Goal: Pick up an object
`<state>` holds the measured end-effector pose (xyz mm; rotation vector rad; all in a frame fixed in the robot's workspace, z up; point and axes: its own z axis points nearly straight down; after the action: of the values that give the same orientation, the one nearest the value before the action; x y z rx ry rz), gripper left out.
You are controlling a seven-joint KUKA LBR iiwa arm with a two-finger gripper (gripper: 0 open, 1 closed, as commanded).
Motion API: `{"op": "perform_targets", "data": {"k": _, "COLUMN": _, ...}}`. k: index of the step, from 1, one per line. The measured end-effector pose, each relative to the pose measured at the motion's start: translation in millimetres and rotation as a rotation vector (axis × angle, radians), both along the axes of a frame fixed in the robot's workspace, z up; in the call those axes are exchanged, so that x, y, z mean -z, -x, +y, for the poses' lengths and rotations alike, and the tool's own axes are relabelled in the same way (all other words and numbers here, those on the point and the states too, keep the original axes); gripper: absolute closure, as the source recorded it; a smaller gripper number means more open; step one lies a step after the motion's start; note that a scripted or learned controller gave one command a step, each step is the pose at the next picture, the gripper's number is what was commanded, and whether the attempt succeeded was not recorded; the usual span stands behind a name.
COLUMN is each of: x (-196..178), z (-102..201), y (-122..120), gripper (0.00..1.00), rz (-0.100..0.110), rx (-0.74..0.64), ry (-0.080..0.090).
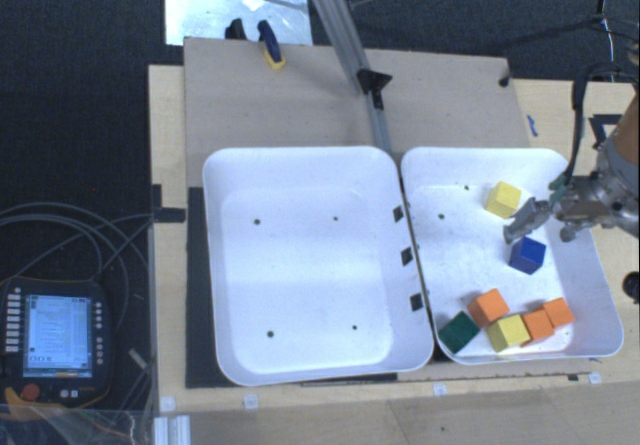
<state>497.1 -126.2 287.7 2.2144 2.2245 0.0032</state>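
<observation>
While the hand [528,220] hangs over the right bin [600,278], you should note that its nearest candidate is the blue cube [527,255], which lies just below the fingertips in the camera view, toward the near rim. The yellow cube [503,199] sits just beside the tips on the other side, up and to the left, toward the far rim. The hand thus points between the two, and neither cube is seen between its fingers; it holds nothing that you can verify. Whether the fingers are spread or pressed together cannot be told at this slant, since they read as one grey shape.

The arm enters from the right edge and the fingers extend leftward, roughly level across the bin. My judgement is that a short shift toward the near rim, followed by a descent, would bring the hand over the blue cube. That cube stands well apart from its neighbours, so it offers free faces on all sides.

Further objects crowd the near right corner: an orange cube [488,306], a second yellow cube [508,331], two more orange cubes [548,318] and a green cube [458,331], touching or nearly so. You should regard that cluster as the poorer choice for a clean grasp. The left bin [310,263] plays no part in the move.
</observation>
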Motion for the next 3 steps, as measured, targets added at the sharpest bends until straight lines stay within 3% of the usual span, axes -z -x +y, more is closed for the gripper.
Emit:
{"op": "perform_targets", "data": {"k": 1, "x": 0, "z": 0, "y": 0, "gripper": 0.00, "rz": 0.000, "rx": 0.001, "ry": 0.000}}
{"op": "perform_targets", "data": {"k": 3, "x": 114, "z": -7, "y": 1, "gripper": 0.00, "rz": 0.007, "rx": 0.004, "ry": -0.001}}
